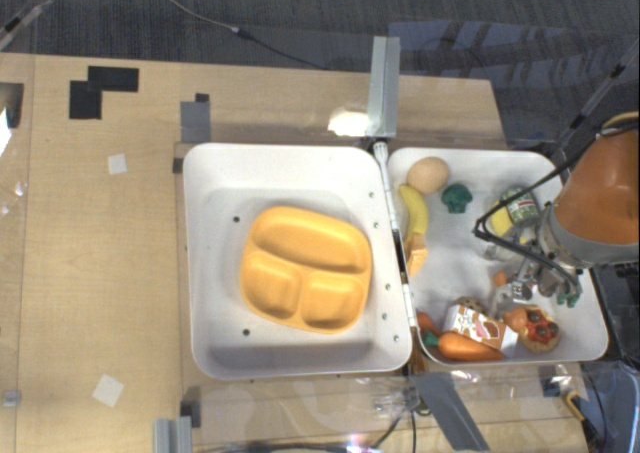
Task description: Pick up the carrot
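Lying at the near edge of the right bin (590, 346), the carrot (468, 346) is seen flat on the bin floor, its orange body pointing along the front wall, just beside a small printed carton (478, 322) and close to a pizza-like toy (537, 327). It is not lifted, and nothing is closed around it, so the pick is judged not yet made. The hand (520, 286) is lowered into the same bin from the right, beneath the orange band (605, 191) of the arm, and is held near the carrot but apart from it, above and to the right. Whether the hand is spread or pressed together cannot be told, since its tip is tangled with cables and dark clutter. What is left, by this judgement, is the whole grasp: the hand must be brought over the carrot, closed on it and raised. A banana (413, 216), an egg-shaped item (427, 175) and a green piece (457, 197) are spread across the far part of that bin, while a yellow divided tray (305, 268) is kept in the left bin (210, 241) on the desk (90, 271)
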Controlling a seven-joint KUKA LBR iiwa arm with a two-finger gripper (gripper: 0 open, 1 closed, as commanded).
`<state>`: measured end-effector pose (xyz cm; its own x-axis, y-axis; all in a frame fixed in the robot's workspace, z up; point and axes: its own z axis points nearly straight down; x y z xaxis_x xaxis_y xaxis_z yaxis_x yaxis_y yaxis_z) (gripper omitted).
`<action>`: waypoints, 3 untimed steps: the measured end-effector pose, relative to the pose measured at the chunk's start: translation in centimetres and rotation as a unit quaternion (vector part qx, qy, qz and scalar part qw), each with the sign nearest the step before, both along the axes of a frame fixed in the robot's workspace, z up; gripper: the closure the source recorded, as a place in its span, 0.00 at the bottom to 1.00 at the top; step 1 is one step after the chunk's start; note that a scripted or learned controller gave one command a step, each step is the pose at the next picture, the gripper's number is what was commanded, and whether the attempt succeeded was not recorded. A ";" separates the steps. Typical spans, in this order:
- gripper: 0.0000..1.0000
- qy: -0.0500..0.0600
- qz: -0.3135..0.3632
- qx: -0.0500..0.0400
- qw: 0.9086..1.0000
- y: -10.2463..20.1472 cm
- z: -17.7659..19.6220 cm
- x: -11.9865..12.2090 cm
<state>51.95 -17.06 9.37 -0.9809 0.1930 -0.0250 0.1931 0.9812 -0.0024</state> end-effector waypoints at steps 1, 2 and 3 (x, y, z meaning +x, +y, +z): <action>1.00 -0.004 0.003 -0.001 1.000 0.1 1.1 0.3; 1.00 0.005 -0.117 0.006 0.993 5.7 5.9 6.7; 1.00 0.003 -0.265 0.007 0.964 2.3 11.6 13.6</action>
<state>65.54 -14.77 21.01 -0.7452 0.6667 -0.0127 0.6667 0.7453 0.0071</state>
